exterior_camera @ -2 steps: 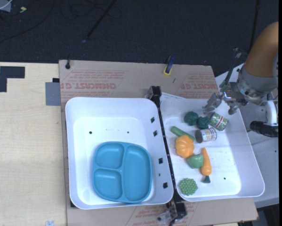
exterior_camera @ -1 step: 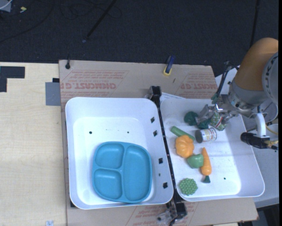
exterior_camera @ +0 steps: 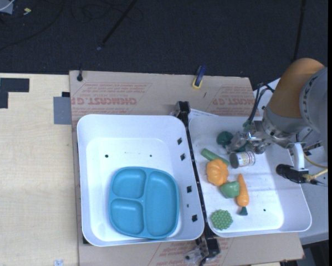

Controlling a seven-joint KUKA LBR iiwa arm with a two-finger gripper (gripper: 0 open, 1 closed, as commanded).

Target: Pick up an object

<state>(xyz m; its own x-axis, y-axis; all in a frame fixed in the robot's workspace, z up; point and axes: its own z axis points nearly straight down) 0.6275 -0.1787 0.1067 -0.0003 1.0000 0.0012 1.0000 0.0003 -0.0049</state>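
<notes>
Below, the end effector point(exterior_camera: 248, 144), grip state impossible to tell, hovered over the right bin point(exterior_camera: 287, 215) beside a small jar point(exterior_camera: 244, 159) lying sideways, long axis left-right.

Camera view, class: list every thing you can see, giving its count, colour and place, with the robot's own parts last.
Bins: two, white, side by side on the bench.
Divided plate: one, blue, in the left bin.
Toy pumpkin: one, orange, right bin.
Toy carrot: one, orange, right bin.
Round bumpy toy: one, green, right bin's near edge.
Green toy pieces: several, around the pumpkin.
Small can: one, silvery, under the gripper.
Clamp: one, blue and yellow, cardboard's far edge.
Arm: one, grey with orange band, right.
Gripper: one, above the right bin.
</notes>
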